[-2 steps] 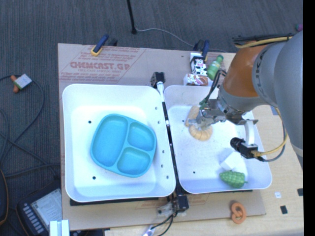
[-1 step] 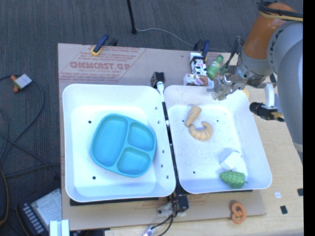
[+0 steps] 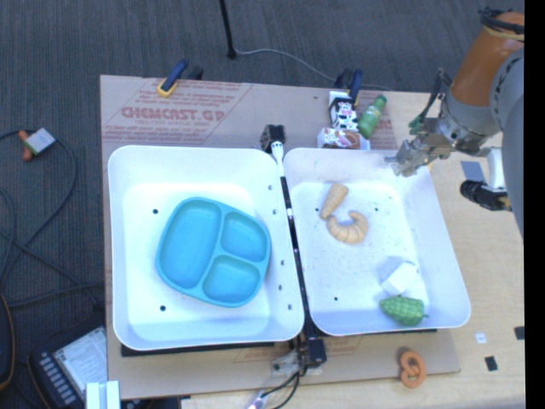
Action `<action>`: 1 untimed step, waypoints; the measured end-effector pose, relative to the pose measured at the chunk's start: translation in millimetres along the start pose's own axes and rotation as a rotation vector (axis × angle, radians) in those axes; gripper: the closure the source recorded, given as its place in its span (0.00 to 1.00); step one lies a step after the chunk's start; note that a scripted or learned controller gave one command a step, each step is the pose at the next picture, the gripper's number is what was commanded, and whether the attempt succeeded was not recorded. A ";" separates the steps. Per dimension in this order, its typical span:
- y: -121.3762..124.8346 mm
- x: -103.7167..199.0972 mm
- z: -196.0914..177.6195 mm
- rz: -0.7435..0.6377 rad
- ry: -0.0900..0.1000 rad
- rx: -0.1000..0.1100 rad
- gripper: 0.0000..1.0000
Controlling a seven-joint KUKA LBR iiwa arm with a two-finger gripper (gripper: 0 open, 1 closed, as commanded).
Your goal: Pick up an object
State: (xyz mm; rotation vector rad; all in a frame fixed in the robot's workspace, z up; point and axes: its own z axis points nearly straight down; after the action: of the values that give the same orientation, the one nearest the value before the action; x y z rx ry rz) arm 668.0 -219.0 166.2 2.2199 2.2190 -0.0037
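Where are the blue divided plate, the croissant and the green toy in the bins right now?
blue divided plate [image 3: 213, 251]: camera view, on the ridge where its three compartments meet.
croissant [image 3: 349, 227]: camera view, middle of its curved body.
green toy [image 3: 402, 309]: camera view, centre of its bumpy top.

Light was bright & even; mild glare on the two shallow white plastic bins [image 3: 426, 220], soft shadows, slightly soft focus.

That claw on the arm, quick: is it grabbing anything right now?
Gripper: above the right bin's far corner, nothing visibly held; open or shut cannot be told.
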 end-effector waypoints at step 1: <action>0.8 23.5 -28.4 -0.001 0.001 -0.002 1.00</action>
State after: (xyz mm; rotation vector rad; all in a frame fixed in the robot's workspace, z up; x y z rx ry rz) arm 668.9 -195.3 194.5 2.2179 2.2200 -0.0006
